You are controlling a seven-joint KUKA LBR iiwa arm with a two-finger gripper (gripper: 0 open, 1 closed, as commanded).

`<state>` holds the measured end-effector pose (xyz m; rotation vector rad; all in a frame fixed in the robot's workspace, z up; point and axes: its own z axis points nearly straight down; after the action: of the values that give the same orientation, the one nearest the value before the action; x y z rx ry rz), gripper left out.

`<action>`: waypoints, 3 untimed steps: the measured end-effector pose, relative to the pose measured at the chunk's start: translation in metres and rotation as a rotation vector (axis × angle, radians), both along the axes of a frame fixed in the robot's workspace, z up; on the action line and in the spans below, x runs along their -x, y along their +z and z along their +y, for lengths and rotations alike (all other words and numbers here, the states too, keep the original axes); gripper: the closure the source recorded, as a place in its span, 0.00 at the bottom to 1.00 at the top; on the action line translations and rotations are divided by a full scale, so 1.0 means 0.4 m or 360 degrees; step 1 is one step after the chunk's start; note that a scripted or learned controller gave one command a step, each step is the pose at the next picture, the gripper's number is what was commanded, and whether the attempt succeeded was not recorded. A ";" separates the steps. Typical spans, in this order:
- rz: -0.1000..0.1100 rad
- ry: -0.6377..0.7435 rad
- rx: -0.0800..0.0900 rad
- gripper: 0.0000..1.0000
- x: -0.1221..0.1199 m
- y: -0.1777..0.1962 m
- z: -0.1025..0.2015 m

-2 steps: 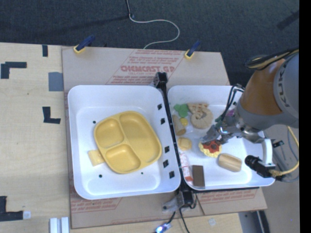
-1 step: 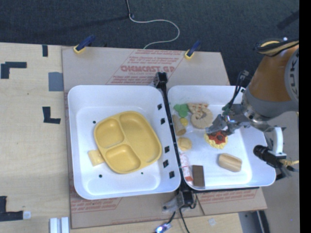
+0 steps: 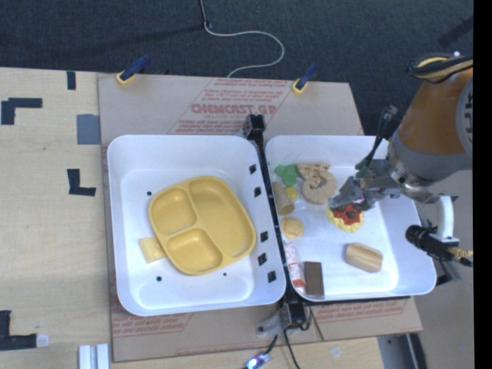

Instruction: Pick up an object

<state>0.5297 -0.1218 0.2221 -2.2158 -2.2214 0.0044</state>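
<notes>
Camera view: seen from above at a slant. Dark blue-grey carpet across top of frame, thin white cable (image 3: 244, 38) looping down from top centre. Light wood bench (image 3: 46, 229) w/ black tape marks at left; brown printed cardboard sheet (image 3: 231, 106) under both bins, held by blue-yellow clamps at upper left (image 3: 132, 69) and upper centre-right (image 3: 305, 76). Left bin (image 3: 123, 167) mid-frame: yellow divided tray (image 3: 201, 223) lying flat at centre, small pale yellow block (image 3: 151, 249) touching tray's lower-left edge. Right bin (image 3: 407, 283) centre-right: green piece (image 3: 287, 174) near upper left, round tan cookie-like item (image 3: 316, 183) just beside it, small yellow lump (image 3: 291, 227) below, tan bread-roll shape (image 3: 363, 257) lower centre, brown rectangular block (image 3: 313, 277) at lower-left corner, beside a red-white wrapper along divider. Red and yellow toy (image 3: 347, 217) in middle of right bin, lying on bin floor. Arm (image 3: 434, 121) in from right edge, orange band upper right, grey wrist below. Gripper (image 3: 348, 198) low over the red and yellow toy, tips at toy's top edge; open or closed: can't tell, fingertips merge w/ toy's dark parts. Nothing seen lifted.
</notes>
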 end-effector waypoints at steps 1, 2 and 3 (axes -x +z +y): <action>0.0005 0.0004 -0.0001 1.00 0.028 -0.018 0.109; 0.0005 -0.0002 0.0001 1.00 0.071 -0.006 0.101; 0.0006 -0.0003 0.0002 1.00 0.062 -0.023 0.089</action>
<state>0.5047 -0.0862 0.2130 -2.2164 -2.2181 0.0096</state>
